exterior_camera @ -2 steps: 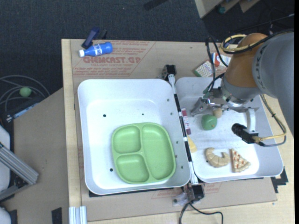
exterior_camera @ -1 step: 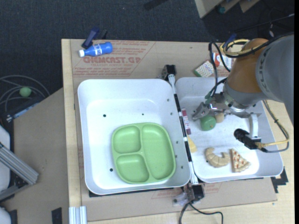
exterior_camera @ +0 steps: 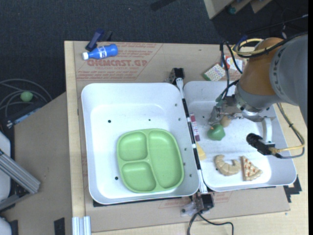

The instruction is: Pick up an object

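In the right bin (exterior_camera: 205,94) lie a small green object (exterior_camera: 216,132), a tan croissant-shaped piece (exterior_camera: 227,166) and a pizza-slice toy (exterior_camera: 250,169). My gripper (exterior_camera: 219,117) hangs low over the bin's left half, just above the green object. Its tips reach down to the top of that object, and I cannot make out whether they touch it. The croissant and the pizza slice sit side by side near the bin's front edge, apart from the gripper.
The left bin (exterior_camera: 98,111) holds a green three-compartment plate (exterior_camera: 149,159). A blue and white bottle (exterior_camera: 100,52) lies on the cardboard behind the bins. A patterned card (exterior_camera: 214,73) sits behind the right bin. The arm covers the right bin's back right part.
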You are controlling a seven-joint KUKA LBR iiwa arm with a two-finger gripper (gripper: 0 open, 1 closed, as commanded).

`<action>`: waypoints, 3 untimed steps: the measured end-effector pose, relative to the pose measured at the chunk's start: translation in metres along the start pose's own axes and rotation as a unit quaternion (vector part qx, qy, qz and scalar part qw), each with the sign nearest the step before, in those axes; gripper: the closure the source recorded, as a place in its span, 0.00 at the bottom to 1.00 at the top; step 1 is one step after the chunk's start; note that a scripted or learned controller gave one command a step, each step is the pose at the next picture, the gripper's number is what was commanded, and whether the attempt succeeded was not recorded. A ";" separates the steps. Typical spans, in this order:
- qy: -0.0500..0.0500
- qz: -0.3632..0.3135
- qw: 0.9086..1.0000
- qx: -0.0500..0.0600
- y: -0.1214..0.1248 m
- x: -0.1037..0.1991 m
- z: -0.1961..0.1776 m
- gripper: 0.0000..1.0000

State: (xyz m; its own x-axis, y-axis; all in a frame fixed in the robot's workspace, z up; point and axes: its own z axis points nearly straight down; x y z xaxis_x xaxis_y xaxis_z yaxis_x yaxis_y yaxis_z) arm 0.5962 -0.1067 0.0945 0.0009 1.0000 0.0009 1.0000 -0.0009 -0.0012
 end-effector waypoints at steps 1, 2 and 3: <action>0.000 -0.001 1.000 -0.002 -0.036 0.078 -0.130 1.00; -0.001 0.000 1.000 -0.001 -0.007 0.023 -0.162 1.00; -0.001 -0.001 1.000 -0.002 -0.003 0.033 -0.178 1.00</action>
State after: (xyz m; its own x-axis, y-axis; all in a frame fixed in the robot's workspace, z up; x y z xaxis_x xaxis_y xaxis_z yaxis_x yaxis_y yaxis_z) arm 0.5934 -0.0743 0.2725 -0.0011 1.0000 -0.0009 1.0000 0.0011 0.0027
